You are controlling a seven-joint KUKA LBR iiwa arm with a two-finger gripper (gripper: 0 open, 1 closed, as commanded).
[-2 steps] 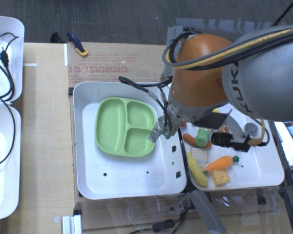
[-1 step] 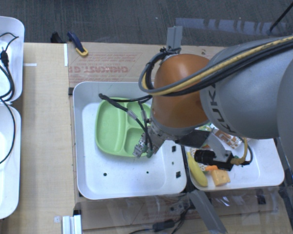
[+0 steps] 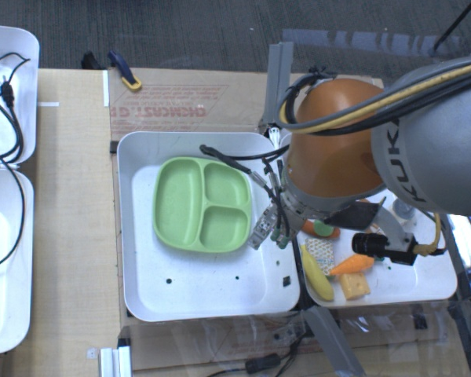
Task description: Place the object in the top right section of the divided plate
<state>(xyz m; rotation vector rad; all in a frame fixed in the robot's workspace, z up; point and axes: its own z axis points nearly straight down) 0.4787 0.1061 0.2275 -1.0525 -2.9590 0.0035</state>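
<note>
Plate (image 3: 202,204), green, flat in the left bin (image 3: 141,289), tool (image 3: 268,228) just right of the plate's edge, grip state impossible to tell, banana (image 3: 317,275), carrot (image 3: 351,265) and cheese (image 3: 355,287) further right of the plate.

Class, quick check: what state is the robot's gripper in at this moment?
Gripper: cannot be told. It sits at the right edge of the light green divided plastic plate, with no object visible in it.
</note>
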